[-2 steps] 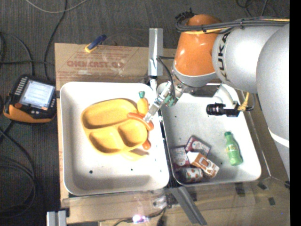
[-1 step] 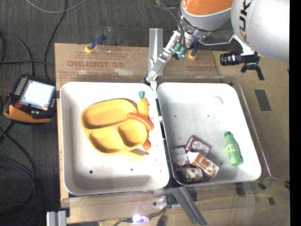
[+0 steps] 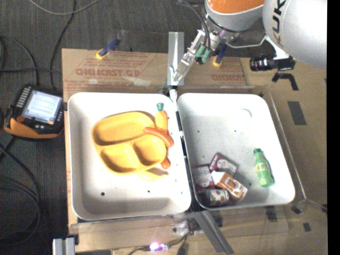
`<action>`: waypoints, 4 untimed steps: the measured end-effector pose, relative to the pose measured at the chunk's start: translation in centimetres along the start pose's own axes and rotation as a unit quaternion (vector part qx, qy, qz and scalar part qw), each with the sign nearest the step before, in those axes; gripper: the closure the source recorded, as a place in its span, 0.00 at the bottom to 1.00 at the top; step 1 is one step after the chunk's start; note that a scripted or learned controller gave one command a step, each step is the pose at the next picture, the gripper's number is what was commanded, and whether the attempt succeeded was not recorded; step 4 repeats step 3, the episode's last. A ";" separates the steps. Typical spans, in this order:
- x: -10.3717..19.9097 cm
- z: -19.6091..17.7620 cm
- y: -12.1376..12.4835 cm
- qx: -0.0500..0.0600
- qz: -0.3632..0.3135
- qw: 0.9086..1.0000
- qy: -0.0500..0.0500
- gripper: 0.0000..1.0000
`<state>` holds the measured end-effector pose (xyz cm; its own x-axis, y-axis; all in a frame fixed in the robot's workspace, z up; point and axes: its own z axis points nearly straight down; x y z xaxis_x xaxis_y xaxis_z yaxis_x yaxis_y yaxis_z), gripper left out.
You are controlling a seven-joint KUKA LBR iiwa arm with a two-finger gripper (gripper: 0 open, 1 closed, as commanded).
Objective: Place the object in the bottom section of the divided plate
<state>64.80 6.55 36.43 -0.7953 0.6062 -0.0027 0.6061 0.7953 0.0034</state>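
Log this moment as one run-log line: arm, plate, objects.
gripper: raised behind bins | divided plate: left bin | carrot, hotdog: plate's right rim | green bottle, packets: right bin

The arm point(image 3: 303, 20) reads "KUKA"; the cardboard point(image 3: 114, 70) print is faint.

The arm point(image 3: 276, 9) is cut off by the top and right edges, its upper links out of frame; the gripper point(image 3: 183, 68) is too small and blurred to read; the labels on the packets point(image 3: 220, 180) are illegible; the pendant point(image 3: 34, 112) screen is a glare; the cables point(image 3: 48, 4) run off-frame.
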 end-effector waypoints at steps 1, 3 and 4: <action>0.5 18.1 -0.1 0.003 -0.040 0.999 0.002 1.00; -0.7 18.0 0.8 0.001 -0.022 1.000 0.001 0.00; -0.7 18.0 0.8 0.001 -0.022 1.000 0.001 0.00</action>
